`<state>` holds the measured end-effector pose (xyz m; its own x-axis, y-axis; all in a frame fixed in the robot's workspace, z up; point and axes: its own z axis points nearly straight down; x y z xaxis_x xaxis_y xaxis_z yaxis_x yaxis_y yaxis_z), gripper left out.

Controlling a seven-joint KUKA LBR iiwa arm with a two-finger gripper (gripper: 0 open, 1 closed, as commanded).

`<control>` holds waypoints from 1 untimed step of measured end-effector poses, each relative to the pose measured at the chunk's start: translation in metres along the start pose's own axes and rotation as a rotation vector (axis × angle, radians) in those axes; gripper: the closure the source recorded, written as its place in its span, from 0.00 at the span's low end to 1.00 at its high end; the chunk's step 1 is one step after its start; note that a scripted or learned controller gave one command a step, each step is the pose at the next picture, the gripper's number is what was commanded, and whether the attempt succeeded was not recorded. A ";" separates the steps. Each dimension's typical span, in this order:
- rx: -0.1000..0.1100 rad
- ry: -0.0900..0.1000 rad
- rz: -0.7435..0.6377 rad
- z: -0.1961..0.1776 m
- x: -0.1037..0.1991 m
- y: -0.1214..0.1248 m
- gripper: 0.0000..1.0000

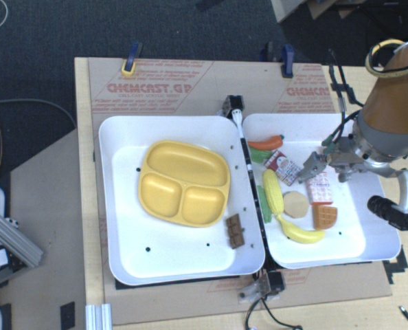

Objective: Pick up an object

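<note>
Banana nearest; bench board reads "CHEMCAST".

Dark carpeted floor, brown board bench top, blue clamps along its far edge

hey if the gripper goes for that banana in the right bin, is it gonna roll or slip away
The banana looks like smooth, glossy toy plastic, so it would likely be light, stiff and somewhat slippery between fingers. Its curve probably makes it pivot rather than roll. It lies against the corn, which may shift along with it.
</note>
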<state>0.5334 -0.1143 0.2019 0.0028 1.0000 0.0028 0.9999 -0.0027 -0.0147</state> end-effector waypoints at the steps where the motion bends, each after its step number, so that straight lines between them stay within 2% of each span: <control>1: -0.014 -0.002 -0.003 -0.007 0.000 0.003 0.00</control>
<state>0.5364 -0.1143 0.2089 0.0000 1.0000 0.0006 1.0000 0.0000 -0.0009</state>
